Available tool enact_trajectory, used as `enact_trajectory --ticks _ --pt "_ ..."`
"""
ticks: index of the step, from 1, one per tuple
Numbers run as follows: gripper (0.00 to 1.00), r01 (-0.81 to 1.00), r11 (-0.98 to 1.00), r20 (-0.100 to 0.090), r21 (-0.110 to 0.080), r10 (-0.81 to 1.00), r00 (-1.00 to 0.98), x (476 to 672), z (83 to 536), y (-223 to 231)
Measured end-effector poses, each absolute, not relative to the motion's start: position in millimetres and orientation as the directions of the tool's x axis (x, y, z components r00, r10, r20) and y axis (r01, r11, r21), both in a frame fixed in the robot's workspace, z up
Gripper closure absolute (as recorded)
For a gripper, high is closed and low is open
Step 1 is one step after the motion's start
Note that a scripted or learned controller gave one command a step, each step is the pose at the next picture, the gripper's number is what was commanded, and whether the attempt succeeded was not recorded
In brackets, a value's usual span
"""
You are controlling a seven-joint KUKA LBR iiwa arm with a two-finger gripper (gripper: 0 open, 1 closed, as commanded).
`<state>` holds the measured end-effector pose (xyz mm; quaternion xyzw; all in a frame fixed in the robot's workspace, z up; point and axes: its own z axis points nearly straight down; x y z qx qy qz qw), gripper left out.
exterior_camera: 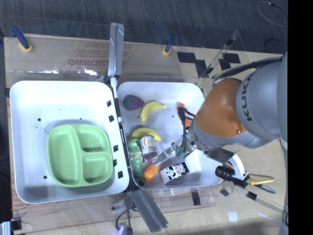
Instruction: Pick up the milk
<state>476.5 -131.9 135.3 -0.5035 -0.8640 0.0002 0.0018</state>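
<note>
The milk is a small white carton with black cow patches. It lies on its side near the front wall of the right bin. My gripper hangs low in that bin under the orange wrist band, just behind the carton and right of a silver can. The arm's body hides part of the gripper. Nothing shows as held.
The right bin also holds purple grapes, two bananas, a green bottle, an orange carrot by the milk, and a small orange item. A green divided plate lies in the left bin.
</note>
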Motion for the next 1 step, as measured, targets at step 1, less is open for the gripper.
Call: enact_trajectory --ticks 1 --pt "0.0 0.809 0.587 0.0 0.0 0.809 -0.587 476.9 186.1 -178.2"
